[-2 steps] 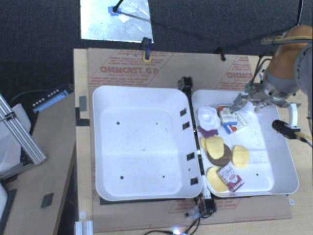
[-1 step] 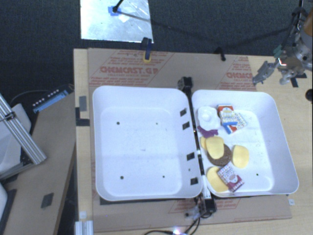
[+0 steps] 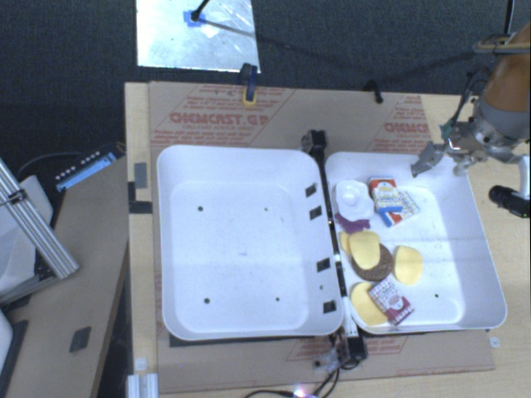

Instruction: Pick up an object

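Note:
The right bin (image 3: 465,247) holds several small items along its left side. A white cup-like piece (image 3: 350,196) lies next to a red, white and blue packet (image 3: 392,201). Below them are a purple scrap (image 3: 355,222), a yellow piece (image 3: 362,244) on a brown disc (image 3: 376,263), and a yellow round (image 3: 407,264). Nearest the front, a dark red packet (image 3: 390,300) rests on another yellow piece (image 3: 362,303). My gripper (image 3: 440,164) hangs over the bin's far right corner, above and to the right of the items. It is open, with nothing between its fingers.
The left bin (image 3: 241,239) sits beside the right one, joined by a black hinge strip (image 3: 328,239). Both rest on a cardboard sheet (image 3: 216,114). A yellow clamp (image 3: 248,85) stands at the back. A metal frame (image 3: 33,222) is at the far left.

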{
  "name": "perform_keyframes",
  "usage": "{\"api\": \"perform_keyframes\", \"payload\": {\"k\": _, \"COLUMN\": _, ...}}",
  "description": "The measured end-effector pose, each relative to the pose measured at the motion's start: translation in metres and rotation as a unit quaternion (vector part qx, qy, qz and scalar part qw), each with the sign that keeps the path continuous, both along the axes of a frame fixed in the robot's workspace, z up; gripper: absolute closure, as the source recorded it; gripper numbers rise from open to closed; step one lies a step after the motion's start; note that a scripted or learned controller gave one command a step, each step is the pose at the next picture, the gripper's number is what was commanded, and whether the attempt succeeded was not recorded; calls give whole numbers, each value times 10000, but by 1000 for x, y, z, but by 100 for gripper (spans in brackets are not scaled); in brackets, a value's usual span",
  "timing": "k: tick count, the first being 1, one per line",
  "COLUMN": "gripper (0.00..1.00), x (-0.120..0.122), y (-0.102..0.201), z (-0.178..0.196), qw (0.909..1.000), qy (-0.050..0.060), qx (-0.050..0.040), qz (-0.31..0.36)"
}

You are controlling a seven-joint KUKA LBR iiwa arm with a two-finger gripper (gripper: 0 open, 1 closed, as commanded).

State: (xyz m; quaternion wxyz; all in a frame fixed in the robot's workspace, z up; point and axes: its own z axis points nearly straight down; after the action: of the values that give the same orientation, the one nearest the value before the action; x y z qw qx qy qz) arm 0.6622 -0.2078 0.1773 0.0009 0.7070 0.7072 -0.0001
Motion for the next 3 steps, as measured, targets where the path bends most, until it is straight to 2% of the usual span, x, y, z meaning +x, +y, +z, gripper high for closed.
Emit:
{"api": "perform_keyframes", "payload": {"k": 1, "gripper": 0, "x": -6, "y": 66, "z": -80, "qw": 10000, "qy": -50, "qx": 6, "qz": 29}}
{"api": "perform_keyframes", "payload": {"k": 2, "gripper": 0, "x": -22, "y": 39, "z": -87, "qw": 10000, "qy": -69, "qx": 1, "qz": 13}}
{"api": "perform_keyframes", "payload": {"k": 3, "gripper": 0, "x": -57, "y": 0, "z": -50, "qw": 10000, "qy": -6, "qx": -5, "qz": -13}}
